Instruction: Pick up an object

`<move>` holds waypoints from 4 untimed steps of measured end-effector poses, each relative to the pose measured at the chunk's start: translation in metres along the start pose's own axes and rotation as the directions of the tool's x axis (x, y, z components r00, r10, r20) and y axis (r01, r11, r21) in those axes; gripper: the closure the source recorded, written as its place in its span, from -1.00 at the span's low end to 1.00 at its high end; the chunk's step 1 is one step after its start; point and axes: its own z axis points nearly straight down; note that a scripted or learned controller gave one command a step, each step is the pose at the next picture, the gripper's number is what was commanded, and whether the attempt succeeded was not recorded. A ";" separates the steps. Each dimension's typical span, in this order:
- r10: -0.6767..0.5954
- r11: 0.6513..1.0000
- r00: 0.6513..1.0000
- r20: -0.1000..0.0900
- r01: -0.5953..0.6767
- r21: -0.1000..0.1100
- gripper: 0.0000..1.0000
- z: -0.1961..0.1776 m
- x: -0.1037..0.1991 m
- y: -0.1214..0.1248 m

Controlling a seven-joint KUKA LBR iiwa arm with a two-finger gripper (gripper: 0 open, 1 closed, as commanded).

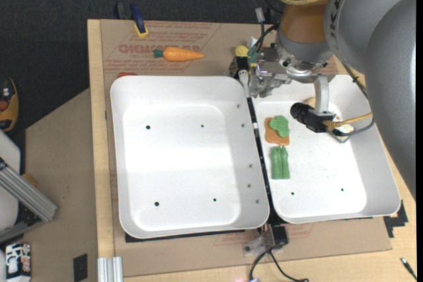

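Two white bins lie side by side on the tabletop (99, 142). At left of centre, the left bin (132, 155) has much open room. A toy carrot (180, 55) lies on the tabletop above its upper edge. In the right bin (344, 175), an orange-and-green piece (278, 129) and a green piece (280, 162) lie near the left wall. The hand (261, 79) hangs over the upper dividing edge; I cannot tell how it is set.
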 end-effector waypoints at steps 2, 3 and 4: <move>-0.001 1.000 1.000 -0.002 0.001 0.012 1.00 -0.143 0.126 -0.001; -0.002 1.000 1.000 -0.004 0.002 0.005 1.00 -0.176 0.194 -0.051; 0.004 1.000 1.000 0.000 -0.004 0.004 1.00 -0.185 0.189 -0.048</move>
